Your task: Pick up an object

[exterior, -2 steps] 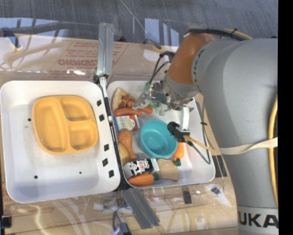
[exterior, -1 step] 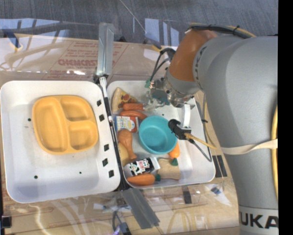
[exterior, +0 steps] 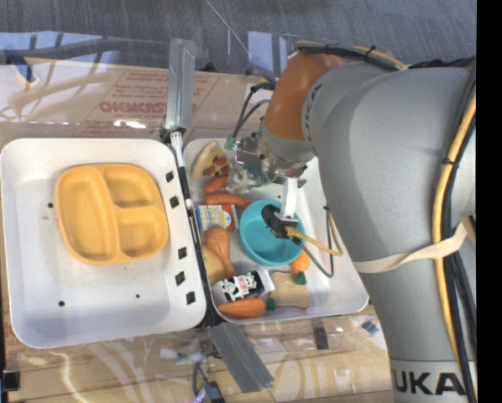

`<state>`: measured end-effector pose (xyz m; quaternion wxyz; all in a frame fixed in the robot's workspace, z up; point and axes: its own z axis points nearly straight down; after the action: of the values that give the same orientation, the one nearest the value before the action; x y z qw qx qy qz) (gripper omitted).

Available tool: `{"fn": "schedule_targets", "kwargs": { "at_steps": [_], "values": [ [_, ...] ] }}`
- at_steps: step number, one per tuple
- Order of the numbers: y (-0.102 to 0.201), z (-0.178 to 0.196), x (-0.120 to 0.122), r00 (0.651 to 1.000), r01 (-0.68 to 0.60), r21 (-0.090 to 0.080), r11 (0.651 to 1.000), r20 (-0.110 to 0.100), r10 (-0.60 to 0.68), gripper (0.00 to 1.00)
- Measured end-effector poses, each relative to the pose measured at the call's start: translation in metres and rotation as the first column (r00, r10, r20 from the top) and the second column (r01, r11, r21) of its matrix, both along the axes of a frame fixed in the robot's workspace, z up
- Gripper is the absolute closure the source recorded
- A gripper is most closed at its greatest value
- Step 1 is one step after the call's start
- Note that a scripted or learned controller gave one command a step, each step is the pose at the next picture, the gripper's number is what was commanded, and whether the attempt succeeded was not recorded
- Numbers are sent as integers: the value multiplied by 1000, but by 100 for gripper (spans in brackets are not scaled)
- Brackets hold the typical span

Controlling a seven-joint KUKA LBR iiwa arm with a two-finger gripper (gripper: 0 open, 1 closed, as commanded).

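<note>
- The tool [exterior: 249, 164] sits low over the far end of the right bin [exterior: 339, 296], right above the toy food piled there. Honestly can't tell how far open it is or whether it has hold of anything, the wrist blocks the view.
- Stuff to grab is all in that right bin: an orange-red sausage [exterior: 226, 199] just beside the tool, and a pale slice-shaped piece [exterior: 207, 164] against the bin's left wall.
- A teal bowl [exterior: 259, 229] is in the middle, with a drumstick [exterior: 219, 246] on its left.
- At the near end: a cow-print carton [exterior: 237, 287] touching a carrot [exterior: 243, 308], with a beige chunk [exterior: 289, 292] next to them.
- The left bin [exterior: 16, 250] has a yellow divided plate [exterior: 111, 211] lying flat, well apart from the tool.
- The grey arm [exterior: 385, 166] covers the right side of the right bin.
</note>
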<state>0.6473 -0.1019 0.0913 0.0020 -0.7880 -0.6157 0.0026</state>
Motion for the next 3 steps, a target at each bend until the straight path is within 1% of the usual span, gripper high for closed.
{"fn": "schedule_targets", "kwargs": {
  "at_steps": [1,2,3],
  "values": [
    [25,105,11,999,-49,1,999,12,49,100],
    [25,101,9,999,-49,1,999,4,49,0],
    [-27,0,-21,995,-97,1,995,2,97,0]
  ]
}}
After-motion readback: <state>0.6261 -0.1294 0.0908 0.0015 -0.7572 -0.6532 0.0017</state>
